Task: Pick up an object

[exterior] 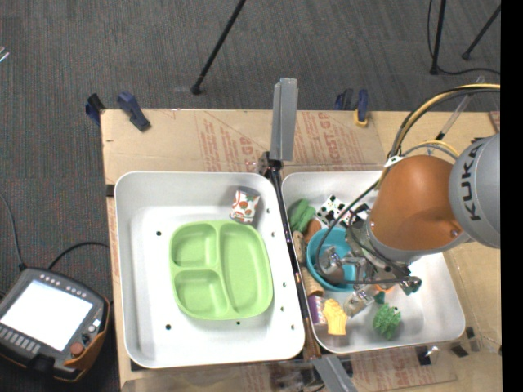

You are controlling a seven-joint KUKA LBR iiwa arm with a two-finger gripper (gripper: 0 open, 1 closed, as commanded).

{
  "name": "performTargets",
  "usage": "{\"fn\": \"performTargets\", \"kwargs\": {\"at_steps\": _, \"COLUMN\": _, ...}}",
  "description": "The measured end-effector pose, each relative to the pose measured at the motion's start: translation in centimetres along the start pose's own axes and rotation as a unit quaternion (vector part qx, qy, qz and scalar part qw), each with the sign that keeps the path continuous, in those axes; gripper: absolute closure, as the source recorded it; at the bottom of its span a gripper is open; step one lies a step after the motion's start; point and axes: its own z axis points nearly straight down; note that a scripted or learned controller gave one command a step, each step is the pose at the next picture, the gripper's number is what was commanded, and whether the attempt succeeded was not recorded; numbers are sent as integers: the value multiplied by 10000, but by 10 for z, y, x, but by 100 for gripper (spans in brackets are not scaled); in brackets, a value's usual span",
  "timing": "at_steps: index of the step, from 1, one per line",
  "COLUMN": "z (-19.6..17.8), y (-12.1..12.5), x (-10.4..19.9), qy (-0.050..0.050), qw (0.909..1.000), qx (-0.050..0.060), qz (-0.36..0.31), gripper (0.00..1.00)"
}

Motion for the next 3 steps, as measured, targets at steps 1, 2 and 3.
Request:
{"fn": "performTargets", "kwargs": {"at_steps": 1, "z": 1, "y": -85, "x": -14, "qy": 3, "qw": 9978, "qx": -16, "qz": -667, "gripper": 0}}
{"fn": "performTargets", "kwargs": {"at_steps": 2, "z": 2, "y": -114, "x": 67, "qy": 17, "qw": 9963, "qx": -27, "qz": -854, "gripper": 0}}
{"fn": "performTargets", "kwargs": {"at_steps": 3, "z": -9, "y": -111, "x": 62, "qy": -12, "qw": 9961, "qx": -37, "qz": -883, "gripper": 100}}
